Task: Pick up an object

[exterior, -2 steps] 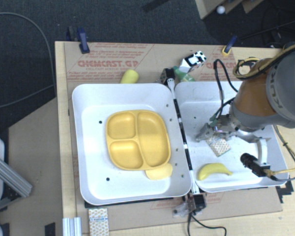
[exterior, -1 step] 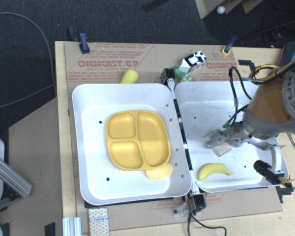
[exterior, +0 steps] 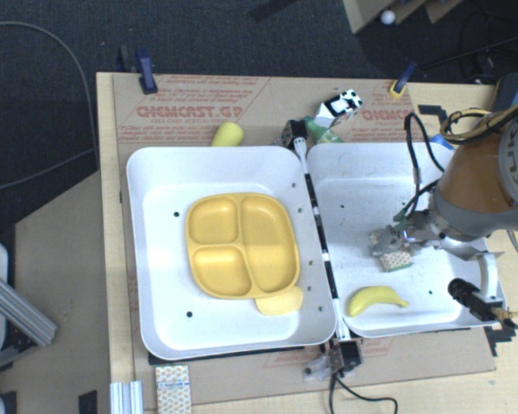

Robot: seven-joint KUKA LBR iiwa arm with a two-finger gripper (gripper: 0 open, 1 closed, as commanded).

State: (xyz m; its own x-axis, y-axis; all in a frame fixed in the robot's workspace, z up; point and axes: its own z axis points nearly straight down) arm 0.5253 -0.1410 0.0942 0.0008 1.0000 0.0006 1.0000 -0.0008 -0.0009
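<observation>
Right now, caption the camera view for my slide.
Grey arm's gripper low over small patterned object, yellow banana nearby.

A broad orange band [exterior: 476,178] wraps the grey arm [exterior: 511,145] above the gripper [exterior: 397,241]. Black cables [exterior: 414,149] loop beside it. The metallic gripper looks blurred.

Two shallow white bins sit side by side: the left bin [exterior: 155,231] and the right bin [exterior: 363,171]. There is one yellow divided plate [exterior: 242,244] with three compartments, centre-left of the frame, and one pale yellow flat piece [exterior: 281,303] just below it. One banana [exterior: 375,299] lies at lower right. One small patterned object [exterior: 395,260] sits above it (its kind is unclear). One yellow rounded item [exterior: 228,134] rests on the bench at upper centre.
</observation>
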